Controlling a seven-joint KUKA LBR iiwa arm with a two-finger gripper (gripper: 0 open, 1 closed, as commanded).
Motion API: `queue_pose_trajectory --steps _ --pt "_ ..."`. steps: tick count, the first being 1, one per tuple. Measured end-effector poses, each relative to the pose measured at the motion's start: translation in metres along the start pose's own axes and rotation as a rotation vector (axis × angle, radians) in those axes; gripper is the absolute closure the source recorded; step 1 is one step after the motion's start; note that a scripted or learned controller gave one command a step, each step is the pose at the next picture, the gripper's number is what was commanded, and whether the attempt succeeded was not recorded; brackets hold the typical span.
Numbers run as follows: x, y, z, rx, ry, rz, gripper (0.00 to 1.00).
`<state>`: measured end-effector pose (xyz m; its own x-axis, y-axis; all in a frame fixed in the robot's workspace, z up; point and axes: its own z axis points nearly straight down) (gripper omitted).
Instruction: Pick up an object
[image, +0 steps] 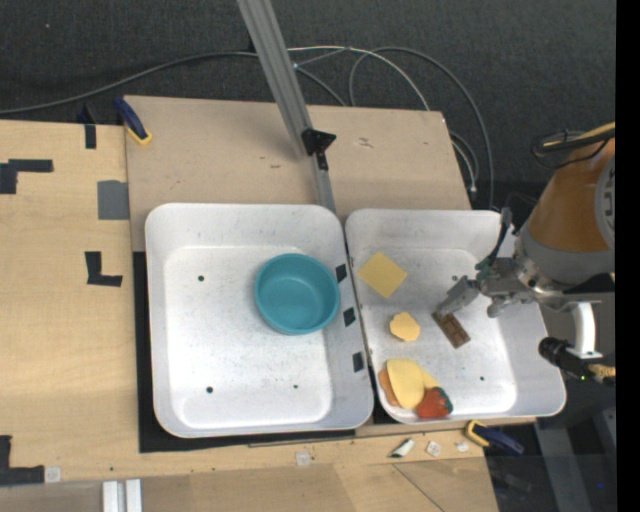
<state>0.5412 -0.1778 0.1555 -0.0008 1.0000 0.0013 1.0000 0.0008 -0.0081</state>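
My gripper (475, 302) hangs over the middle of the right bin (520, 395), open, with nothing between its fingers. A small brown block (452, 328) lies on the bin floor just beside and in front of the left finger (455, 297). Further left in this bin lie a flat yellow square (382, 274) and a small yellow rounded piece (404, 326). In the near left corner a larger yellow piece (404, 381) rests against a red item (434, 403). A teal bowl (296, 292) stands upright in the left bin (190, 390).
A grey slanted pole (290, 95) rises from behind the bins where they meet. Cables (400, 60) trail over the dark floor at the back. Blue-and-yellow clamps (133, 122) grip the board's corners. The arm's orange band (570, 215) is over the right bin's right rim.
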Motion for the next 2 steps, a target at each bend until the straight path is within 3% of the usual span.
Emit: queue_pose_trajectory --steps 1,2 --pt "-0.001 0.002 0.045 -0.001 -0.001 -0.001 0.00" --pt "-0.001 0.003 0.066 -0.008 -0.003 -0.001 0.00"
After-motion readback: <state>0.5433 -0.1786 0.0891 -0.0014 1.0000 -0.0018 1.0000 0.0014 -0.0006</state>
